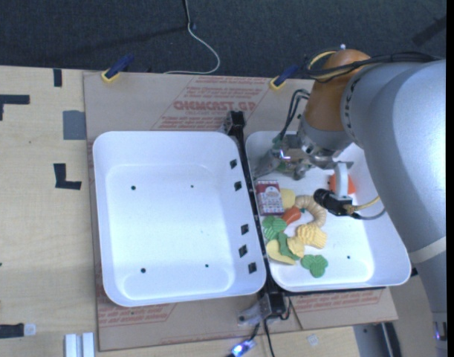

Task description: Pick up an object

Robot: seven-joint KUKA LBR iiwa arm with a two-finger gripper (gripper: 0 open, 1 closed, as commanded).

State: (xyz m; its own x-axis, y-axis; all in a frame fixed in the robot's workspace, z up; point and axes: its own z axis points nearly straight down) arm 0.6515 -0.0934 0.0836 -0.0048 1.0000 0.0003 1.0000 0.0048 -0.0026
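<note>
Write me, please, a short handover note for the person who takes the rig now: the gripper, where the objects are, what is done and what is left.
Gripper: low over the far part of the right bin, near its wall by the left bin. Whether its fingers are open or shut cannot be told, and nothing is seen held.
Objects: all lie in the right bin, grouped by its left wall: a small red box, a green leafy piece, yellow pieces, a small green piece.
Done: the arm has reached the bin; no pick is confirmed.
Left: grasp one object and lift it.
</note>
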